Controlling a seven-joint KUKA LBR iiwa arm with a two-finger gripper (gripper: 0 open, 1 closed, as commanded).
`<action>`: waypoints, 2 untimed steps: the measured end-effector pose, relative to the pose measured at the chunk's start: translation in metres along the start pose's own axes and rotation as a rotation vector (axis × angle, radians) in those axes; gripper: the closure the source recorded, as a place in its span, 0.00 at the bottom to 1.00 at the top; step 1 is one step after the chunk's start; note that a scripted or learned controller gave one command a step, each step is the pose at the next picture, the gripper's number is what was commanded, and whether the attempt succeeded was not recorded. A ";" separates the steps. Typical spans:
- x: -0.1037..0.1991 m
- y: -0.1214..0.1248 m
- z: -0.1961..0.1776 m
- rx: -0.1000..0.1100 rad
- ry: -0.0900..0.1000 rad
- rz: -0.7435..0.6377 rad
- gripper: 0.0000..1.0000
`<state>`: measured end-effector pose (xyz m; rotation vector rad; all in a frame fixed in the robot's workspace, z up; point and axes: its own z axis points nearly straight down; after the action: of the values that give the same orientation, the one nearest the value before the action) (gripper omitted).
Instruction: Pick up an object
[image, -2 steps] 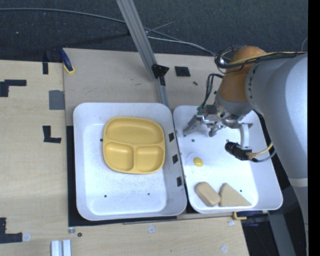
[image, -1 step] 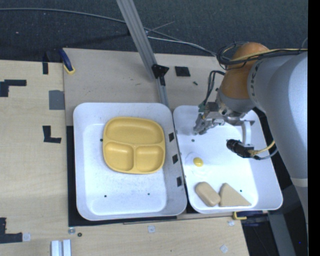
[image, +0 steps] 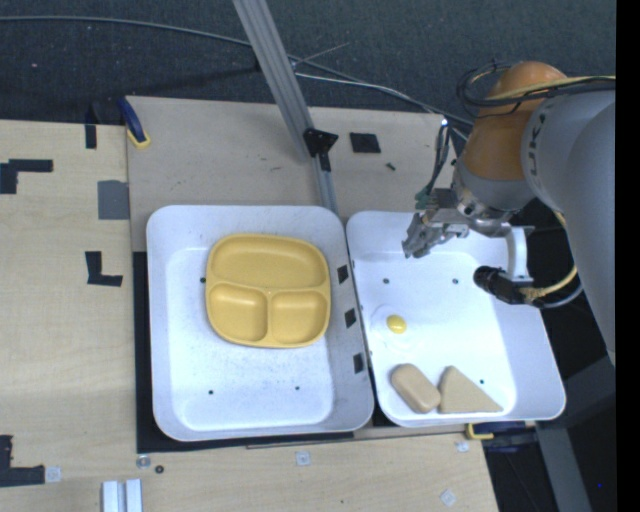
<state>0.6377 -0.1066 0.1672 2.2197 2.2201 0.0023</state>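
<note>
You could not tell how the gripper (image: 418, 243) was set; it was too small and blurred. The arm (image: 560, 150) ran off the right edge.

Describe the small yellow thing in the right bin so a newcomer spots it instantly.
Find the right bin, the one under the gripper. Near its middle lies a small yellow ball, apart from the two tan pieces at the near edge: smallest, roundest, brightest.

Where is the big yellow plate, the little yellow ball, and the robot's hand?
Yellow plate (image: 268, 290): camera view, on the middle where its sections meet.
Yellow ball (image: 397, 324): camera view, on its center, in the right bin.
Hand (image: 420, 243): camera view, at its fingertips, above the right bin's far end.
</note>
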 end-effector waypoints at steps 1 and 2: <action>0.001 0.001 -0.034 0.001 0.001 -0.001 1.00; 0.050 0.001 -0.047 0.002 0.002 -0.006 1.00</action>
<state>0.6390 -0.0568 0.2141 2.2156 2.2290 0.0022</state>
